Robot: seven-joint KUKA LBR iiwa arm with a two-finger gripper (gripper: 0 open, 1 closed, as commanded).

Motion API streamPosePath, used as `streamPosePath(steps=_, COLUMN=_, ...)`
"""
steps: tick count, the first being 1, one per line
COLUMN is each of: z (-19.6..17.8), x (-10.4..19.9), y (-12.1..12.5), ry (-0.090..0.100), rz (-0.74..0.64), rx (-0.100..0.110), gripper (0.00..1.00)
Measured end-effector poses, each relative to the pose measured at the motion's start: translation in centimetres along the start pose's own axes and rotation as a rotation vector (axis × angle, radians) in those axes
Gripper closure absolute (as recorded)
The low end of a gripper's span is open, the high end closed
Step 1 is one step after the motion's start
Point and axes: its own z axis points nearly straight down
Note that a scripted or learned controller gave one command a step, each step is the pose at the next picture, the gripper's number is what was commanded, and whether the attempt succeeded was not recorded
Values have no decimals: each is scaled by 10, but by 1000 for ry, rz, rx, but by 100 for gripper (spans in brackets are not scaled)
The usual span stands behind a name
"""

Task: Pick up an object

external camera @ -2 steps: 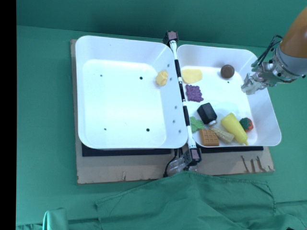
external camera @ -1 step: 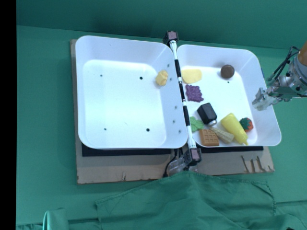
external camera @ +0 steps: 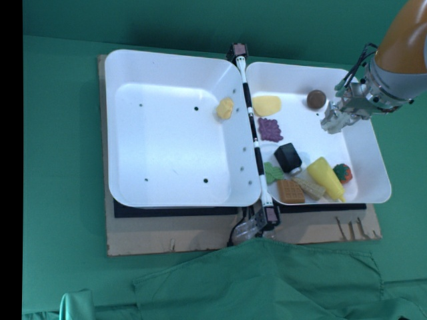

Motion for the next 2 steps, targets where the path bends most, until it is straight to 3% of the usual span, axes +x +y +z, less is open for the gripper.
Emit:
streamPosePath(steps=1, z=-16, x=-29, y=-68, ry=2, rz=10, rx=6, gripper=100)
streamPosePath(steps=2, z=47, x=-46, y=3, ry=-1, rz=4, rx=5, gripper=100)
